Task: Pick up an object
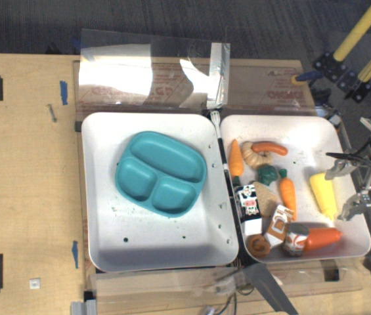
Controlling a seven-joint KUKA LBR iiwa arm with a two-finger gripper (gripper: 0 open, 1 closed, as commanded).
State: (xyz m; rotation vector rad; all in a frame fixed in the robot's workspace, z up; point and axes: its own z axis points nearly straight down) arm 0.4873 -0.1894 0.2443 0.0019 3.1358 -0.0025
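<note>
While the metal two-finger gripper stands spread apart and empty at the right white bin's edge, nothing is lifted; the yellow plastic corn cob lies just beside it, ungrasped.

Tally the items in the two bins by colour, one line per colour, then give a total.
Teal: 2, the divided plate and a small teal piece
Orange: 3, carrots
Yellow: 1, corn
Red and tan: 1, hot dog
Brown: 1, round piece
Printed packs and can: 3
Total: 11
</note>
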